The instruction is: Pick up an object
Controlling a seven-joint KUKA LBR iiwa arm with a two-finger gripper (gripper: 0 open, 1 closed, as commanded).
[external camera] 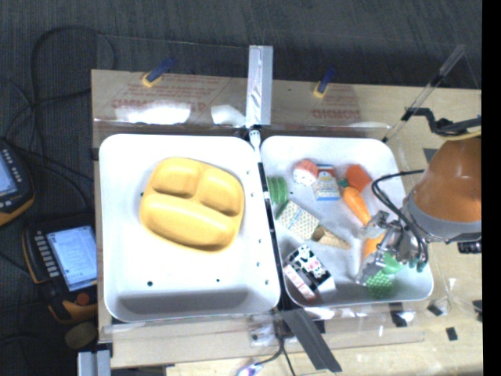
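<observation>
In the left bin (117, 288) lies a yellow tray (192, 202); over the cluttered right bin (403, 167), the gripper's (383, 266) state is unclear.

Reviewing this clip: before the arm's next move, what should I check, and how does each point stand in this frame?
1. Tool is over the right bin: ok, at its near right corner.
2. A target lies under it: ok, a green item sits right at the tool.
3. Green item is between the fingers: cannot tell, the wrist hides them.
4. Neighbours leave room: not ok, an orange carrot-like piece lies close beside the tool.
5. Left bin stays out of the way: ok, the yellow tray rests well apart from the arm.
</observation>
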